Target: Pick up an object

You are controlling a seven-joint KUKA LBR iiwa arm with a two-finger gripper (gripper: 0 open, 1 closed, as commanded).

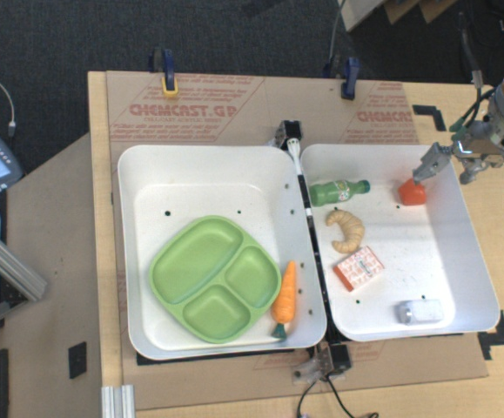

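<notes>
Down by the near rim sits a gray block (422, 311), far from my open gripper (450, 162) beside the red thing (413, 192), which I might knock away.

In the left bin (134, 233), most of the floor is being taken up by the green divided plate (214, 277). A bare strip of floor is being left open behind the plate, toward the far wall. To the plate's right, passage is being blocked by the carrot (285, 293), which is lying just beside it against the bin's right wall.

In the right bin (469, 259), well right of the plate, the floor is being crowded by a green bottle (338, 191), a croissant (347, 230), a red-and-white packet (359, 268), a red object (413, 192) and a small white object (423, 311). Open floor is being left between the packet and the red object.
</notes>
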